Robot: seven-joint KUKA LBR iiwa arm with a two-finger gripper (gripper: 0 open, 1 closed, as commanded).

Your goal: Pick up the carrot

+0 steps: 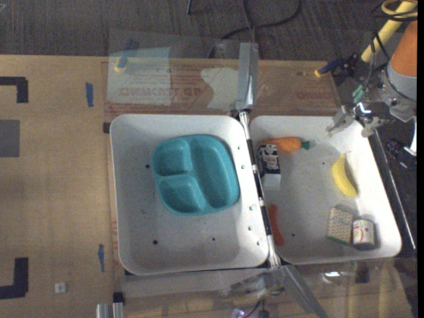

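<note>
The carrot [289,144] lies in the right bin [311,244], at its far left corner, with the green top pointing right. It is just beside a small black-and-white carton [268,160] that sits against the left wall of that bin. The tool [354,116] hangs above the far right corner of the same bin, well apart from the carrot, and nothing is between its fingers; whether they are spread wide or drawn narrow I cannot tell from here.

Other things share the right bin: a banana [344,176] on the right, a small box [340,224] and a can [363,233] near the front, and a thin red piece [275,224] along the left wall. The left bin [132,244] holds a teal divided tray [196,173].

By my reading this is the approach step, with no grasp begun. The next move calls for travel left across the far edge of the bin to a point above the carrot, then a descent with the fingers set across its short width, clear of the carton.
</note>
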